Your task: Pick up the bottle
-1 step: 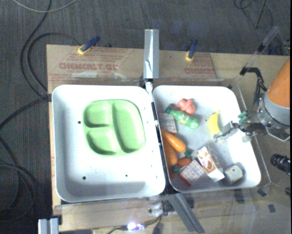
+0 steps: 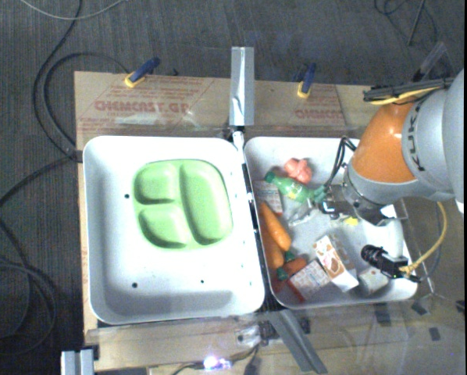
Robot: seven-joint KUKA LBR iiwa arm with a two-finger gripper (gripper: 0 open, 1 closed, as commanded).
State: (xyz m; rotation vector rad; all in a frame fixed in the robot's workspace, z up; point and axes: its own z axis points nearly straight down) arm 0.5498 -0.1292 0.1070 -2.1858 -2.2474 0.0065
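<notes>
Gripper (image 2: pixel 333 200) at bottle's (image 2: pixel 290 187) 3 o'clock, jaw state unreadable (arm blocks it). Risk: carrot (image 2: pixel 275 227) at 6 crowds, bottle could roll away.

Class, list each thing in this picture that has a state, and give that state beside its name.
bottle: lying on its side in the right bin
carrot: lying flat by the left wall
carton: tipped over
green tray: upright in the left bin
arm: reaching over the right bin

We can make out red print on the cardboard (image 2: pixel 140 108) under the bins, seemingly "CHEMCAST", but not surely. The cartons' (image 2: pixel 325 266) print is too small for us to read.
</notes>
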